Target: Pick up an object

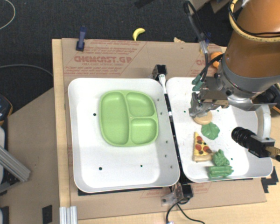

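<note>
Orange and grey, the arm (256, 31) is reaching in from the right and is looming over the far corner of the right bin (185, 160), hiding much of that bin's back wall. Its hand (203, 110) is hanging low over the bin floor, pointing down at a tan disc (205, 120). The hand's dark underside is covering the far part of the disc, so only the near edge is peeking out. I cannot tell whether the hand is spread or pressed together, or whether it is touching the disc at all.

Just beside the disc, toward the camera, a green lump (210, 130) is lying on the white floor, its shape too soft to name. A pizza slice (201, 147) is resting near it, tip pointing away from the camera. Two green toys (220, 164) are huddling together at the near edge, touching each other and too small to identify.

In the left bin (84, 148) a green plate (129, 118) with three compartments is sitting flat, well apart from the hand. Both bins are resting on the cardboard-covered desk (107, 59), whose printed lettering is running partly under the bins. A small yellow thing (138, 32) is lying beyond the cardboard, blurred.
</note>
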Controlling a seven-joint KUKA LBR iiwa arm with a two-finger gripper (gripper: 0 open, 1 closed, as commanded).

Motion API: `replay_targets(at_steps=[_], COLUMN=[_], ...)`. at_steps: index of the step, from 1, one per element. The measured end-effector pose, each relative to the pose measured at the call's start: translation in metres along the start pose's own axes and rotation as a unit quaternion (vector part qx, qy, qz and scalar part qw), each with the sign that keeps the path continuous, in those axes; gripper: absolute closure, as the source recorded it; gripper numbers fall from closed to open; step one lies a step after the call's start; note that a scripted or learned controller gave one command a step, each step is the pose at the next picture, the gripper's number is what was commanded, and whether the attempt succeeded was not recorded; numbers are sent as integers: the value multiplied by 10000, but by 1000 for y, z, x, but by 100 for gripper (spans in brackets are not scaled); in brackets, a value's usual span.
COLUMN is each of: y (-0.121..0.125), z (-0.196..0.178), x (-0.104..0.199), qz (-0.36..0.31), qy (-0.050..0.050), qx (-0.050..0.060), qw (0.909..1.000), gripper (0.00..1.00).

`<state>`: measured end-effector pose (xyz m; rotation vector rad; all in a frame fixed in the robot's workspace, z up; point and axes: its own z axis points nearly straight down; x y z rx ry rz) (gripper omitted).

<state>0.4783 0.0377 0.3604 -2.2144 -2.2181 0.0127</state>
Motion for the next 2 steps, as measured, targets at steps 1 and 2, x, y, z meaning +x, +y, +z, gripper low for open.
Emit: replay_targets(at_steps=[1,2], y=[0,0], z=[-110,-61], x=[84,71], qz=[-43,19], qy=[31,-5], qx=[-123,-25], qw=[9999,10000], gripper=[100,100])
